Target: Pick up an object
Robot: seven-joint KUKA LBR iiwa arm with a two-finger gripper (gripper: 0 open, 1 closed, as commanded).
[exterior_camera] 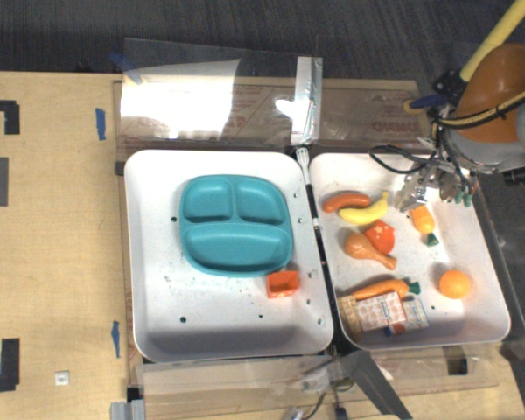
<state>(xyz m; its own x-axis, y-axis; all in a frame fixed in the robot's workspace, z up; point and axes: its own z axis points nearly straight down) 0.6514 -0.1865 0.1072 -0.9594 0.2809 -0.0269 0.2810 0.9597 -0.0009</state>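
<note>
Hand low over right bin, upper part, just beside banana and small carrot. Finger state: cannot tell. Orange near right wall; teal tray in left bin.

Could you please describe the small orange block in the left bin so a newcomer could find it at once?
Look in the left white bin, which holds a teal divided plate. Just off the plate's near right corner sits the orange block, the only orange, boxy thing in that bin.
</note>
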